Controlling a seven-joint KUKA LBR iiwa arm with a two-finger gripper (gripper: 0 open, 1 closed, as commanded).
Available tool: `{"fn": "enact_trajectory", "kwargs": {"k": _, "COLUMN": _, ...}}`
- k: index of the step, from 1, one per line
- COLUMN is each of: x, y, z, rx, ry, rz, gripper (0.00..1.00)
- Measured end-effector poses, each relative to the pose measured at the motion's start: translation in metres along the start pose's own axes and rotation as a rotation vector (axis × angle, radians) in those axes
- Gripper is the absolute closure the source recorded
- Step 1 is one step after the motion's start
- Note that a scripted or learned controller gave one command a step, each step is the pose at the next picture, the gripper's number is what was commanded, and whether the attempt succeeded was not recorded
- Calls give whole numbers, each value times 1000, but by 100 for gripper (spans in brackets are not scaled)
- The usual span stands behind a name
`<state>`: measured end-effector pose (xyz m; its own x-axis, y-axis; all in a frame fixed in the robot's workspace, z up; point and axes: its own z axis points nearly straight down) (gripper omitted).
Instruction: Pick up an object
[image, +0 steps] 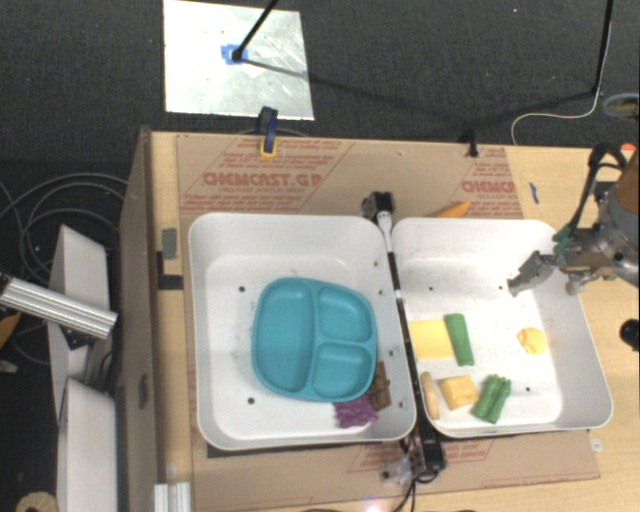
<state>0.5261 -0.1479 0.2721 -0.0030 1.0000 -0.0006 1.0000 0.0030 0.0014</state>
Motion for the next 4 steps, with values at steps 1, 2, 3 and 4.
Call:
{"fn": "enact_trajectory", "kwargs": {"k": 1, "x": 36, "y": 8, "z": 91, "rx": 7, "ry": 3, "rz": -5, "gripper": 0}}
{"fn": "enact_trajectory", "kwargs": {"k": 2, "x": 50, "y": 11, "z": 192, "rx": 2, "ry": 2, "rz": 1, "gripper": 0}}
{"fn": "enact_trajectory", "kwargs": {"k": 3, "x": 26, "y": 21, "z": 187, "rx": -2, "ry": 0, "rz": 2, "gripper": 0}}
{"fn": "enact_trajectory", "kwargs": {"k": 4, "x": 27, "y": 17, "z": 188, "rx": 1, "ry": 1, "rz": 2, "gripper": 0}}
